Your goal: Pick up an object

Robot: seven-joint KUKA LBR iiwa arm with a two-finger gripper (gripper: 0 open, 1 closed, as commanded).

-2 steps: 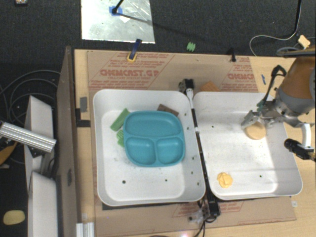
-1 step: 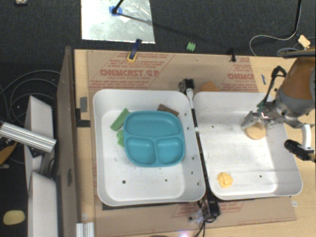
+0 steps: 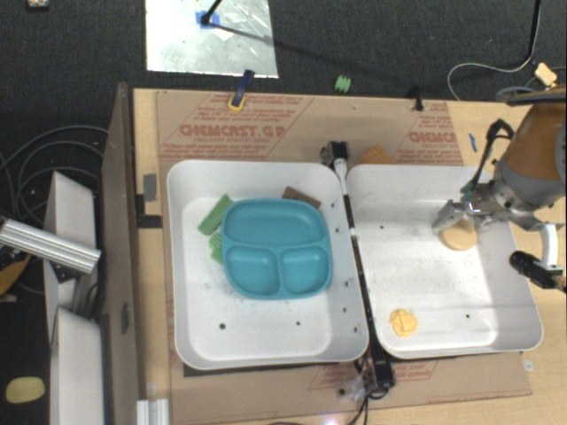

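Right bin (image 3: 496,326): shallow white plastic tray, smooth, rounded corners, a few small dark dots on its floor.
- Item 1: pale tan rounded lump (image 3: 460,236), matte, dough- or bread-like, oval. Lies in the upper-right part of the right bin floor. Long axis approx. left-right in camera view, slight tilt; no clear front end.
- Item 2: small yellow-orange crinkled lump (image 3: 404,322), bumpy surface, roughly round, no readable long axis. Near the bin's lower-left corner, well apart from item 1.

Gripper (image 3: 461,212): metallic grey, on the grey arm w/ orange band (image 3: 542,144), reaching in from the right. Sits just above item 1 and touches or overlaps its top edge. Fingers: cannot tell whether spread or closed; no item seen between them.

Left bin (image 3: 190,237): same white plastic, same shape, touching the right bin along a dark centre seam.
- Teal plastic divided plate (image 3: 275,247), glossy, rounded-square, three compartments, centre of bin.
- Green flat strip (image 3: 213,214), partly under the plate's upper-left edge.
- Brown flat piece (image 3: 299,197), poking out at the plate's top edge.

Bench (image 3: 266,127): brown cardboard sheet w/ red print, under both bins.
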